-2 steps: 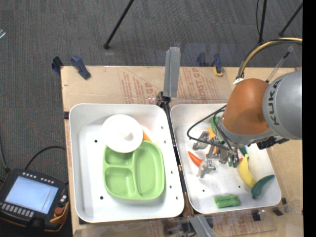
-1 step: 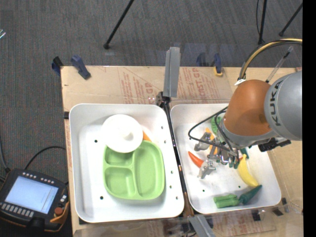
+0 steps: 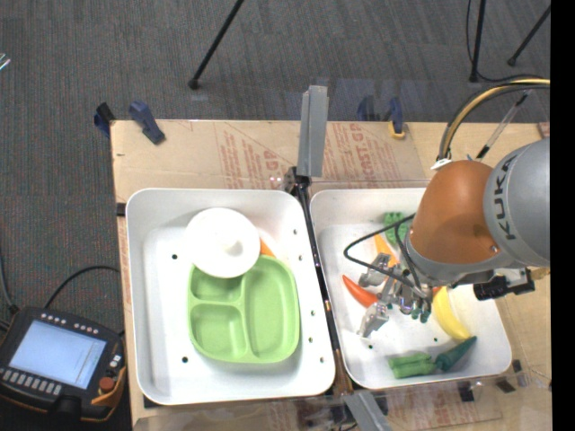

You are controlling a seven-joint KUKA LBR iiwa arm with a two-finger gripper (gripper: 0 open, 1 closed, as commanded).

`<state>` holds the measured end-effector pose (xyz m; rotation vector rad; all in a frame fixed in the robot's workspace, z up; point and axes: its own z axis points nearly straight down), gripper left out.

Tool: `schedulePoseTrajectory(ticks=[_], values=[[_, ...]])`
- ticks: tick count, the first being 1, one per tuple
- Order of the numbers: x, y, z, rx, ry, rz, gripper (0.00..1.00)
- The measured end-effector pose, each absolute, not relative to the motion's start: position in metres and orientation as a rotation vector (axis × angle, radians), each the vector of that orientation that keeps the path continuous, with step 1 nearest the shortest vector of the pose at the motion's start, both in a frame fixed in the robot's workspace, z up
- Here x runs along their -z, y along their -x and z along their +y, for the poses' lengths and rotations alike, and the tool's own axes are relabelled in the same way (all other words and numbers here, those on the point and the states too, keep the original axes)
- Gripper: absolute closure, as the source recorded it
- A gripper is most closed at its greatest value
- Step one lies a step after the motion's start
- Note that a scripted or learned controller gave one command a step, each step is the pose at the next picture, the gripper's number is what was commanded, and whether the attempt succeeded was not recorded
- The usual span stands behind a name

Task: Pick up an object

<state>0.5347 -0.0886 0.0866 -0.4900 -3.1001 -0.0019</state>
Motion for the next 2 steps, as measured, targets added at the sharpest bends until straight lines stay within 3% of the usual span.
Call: schedulePoseTrajectory(ticks=[2], values=[[-0.086,-0.507,-0.08,0.001,0.899,-3.005,0.0]])
